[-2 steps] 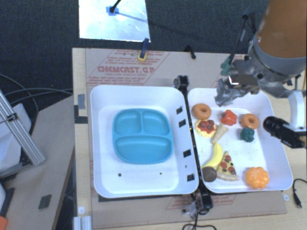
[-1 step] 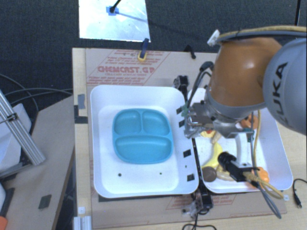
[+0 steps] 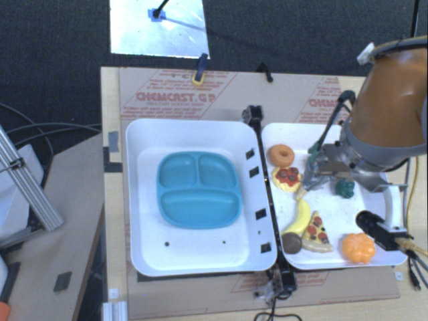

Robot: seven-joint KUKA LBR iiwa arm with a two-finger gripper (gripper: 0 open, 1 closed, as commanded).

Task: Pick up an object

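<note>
Two white bins sit side by side on the tabletop (image 3: 167, 89). The left bin (image 3: 144, 179) holds a blue tray (image 3: 198, 189). The right bin (image 3: 294, 136) holds the toys: a donut (image 3: 281, 155) at its upper left, a small pizza round (image 3: 287, 178) just below the donut, a banana (image 3: 299, 219) lower still, a pizza slice (image 3: 317, 233) touching the banana's right side, an orange piece (image 3: 358, 247) right of the slice, and a dark green piece (image 3: 345, 188), its shape hard to make out. The gripper (image 3: 313, 177) hangs low just right of the pizza round. Whether the fingers are spread or closed cannot be told; nothing is visibly between them. The arm (image 3: 391, 105) hides the bin's upper right part
</note>
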